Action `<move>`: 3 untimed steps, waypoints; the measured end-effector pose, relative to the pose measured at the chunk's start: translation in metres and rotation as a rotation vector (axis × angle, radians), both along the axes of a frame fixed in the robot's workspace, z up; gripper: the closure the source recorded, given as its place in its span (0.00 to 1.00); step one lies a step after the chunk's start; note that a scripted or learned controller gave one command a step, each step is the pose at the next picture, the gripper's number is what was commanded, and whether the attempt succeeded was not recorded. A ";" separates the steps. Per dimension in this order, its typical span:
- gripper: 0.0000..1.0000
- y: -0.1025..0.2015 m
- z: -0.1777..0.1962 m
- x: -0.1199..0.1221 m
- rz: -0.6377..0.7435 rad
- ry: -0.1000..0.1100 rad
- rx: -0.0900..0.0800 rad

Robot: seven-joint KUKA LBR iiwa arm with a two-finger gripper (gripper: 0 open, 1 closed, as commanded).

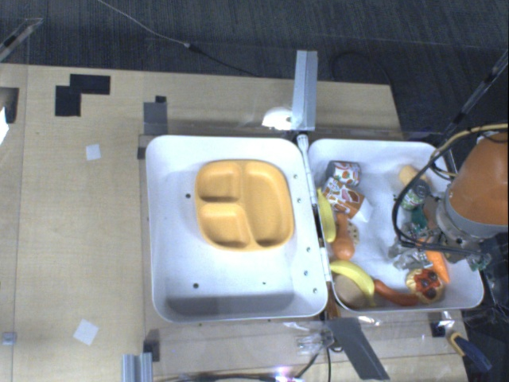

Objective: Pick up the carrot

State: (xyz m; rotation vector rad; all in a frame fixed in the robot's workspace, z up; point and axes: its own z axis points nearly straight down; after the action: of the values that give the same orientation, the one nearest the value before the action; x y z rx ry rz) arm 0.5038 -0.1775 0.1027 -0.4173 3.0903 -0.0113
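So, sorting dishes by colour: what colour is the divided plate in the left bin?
Yellow-orange divided plastic plate, plain, seen in the camera view.

I see even, bright overhead light, with mild glare on the white bins (238, 153). Soft shadow pools along the left bin's near wall. Detail is slightly soft throughout.

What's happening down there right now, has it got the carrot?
Hand low in the right bin, over the carrot. Grip unclear from here. Banana and snack packet crowd nearby. Yellow tray in left bin.
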 end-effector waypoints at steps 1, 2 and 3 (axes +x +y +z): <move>0.00 0.000 0.000 0.000 0.001 0.001 0.000; 0.00 0.016 -0.013 0.001 -0.057 0.011 0.001; 0.00 -0.027 -0.014 0.003 -0.208 0.009 0.006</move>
State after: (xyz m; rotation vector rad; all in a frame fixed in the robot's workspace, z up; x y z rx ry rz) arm 0.5069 -0.2045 0.0892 -0.0951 3.1258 -0.0033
